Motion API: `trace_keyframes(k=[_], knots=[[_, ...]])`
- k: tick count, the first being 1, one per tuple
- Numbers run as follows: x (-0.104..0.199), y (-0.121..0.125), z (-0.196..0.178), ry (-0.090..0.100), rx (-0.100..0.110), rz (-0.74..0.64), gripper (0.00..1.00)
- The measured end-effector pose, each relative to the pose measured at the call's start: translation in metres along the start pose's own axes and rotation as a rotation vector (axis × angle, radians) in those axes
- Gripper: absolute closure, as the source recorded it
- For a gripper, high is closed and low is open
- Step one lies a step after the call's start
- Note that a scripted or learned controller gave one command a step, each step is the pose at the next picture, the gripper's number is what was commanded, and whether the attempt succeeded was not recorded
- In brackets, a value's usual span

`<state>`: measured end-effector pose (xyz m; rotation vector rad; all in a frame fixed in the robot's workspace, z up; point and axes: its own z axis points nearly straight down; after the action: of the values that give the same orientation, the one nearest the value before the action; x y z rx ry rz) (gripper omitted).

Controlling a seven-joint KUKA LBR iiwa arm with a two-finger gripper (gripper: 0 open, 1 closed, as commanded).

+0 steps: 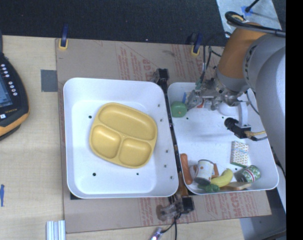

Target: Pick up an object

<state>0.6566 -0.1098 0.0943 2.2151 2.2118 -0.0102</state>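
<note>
My gripper (195, 100) is low over the far left corner of the right bin (211, 134). A small green round object (178, 109) lies just to its left, close to it or touching; I cannot tell which. Along the near edge of the bin lie an orange carrot-like stick (184, 166), a small white mug (204, 170), a yellow banana (223, 178) and a patterned can (249, 174). A patterned flat packet (240, 153) rests by the right wall.
The left bin (76, 114) holds a yellow divided plate (123, 134). A teach pendant (4, 99) lies on the bench at the far left. The grey arm with its orange band (241, 49) fills the upper right, and a black cable piece (238, 128) hangs over the right bin.
</note>
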Motion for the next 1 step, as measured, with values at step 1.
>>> trace_keyframes(k=[1], knots=[[-0.0001,-0.0001,0.0002,0.000,0.001,-0.002,0.00]])
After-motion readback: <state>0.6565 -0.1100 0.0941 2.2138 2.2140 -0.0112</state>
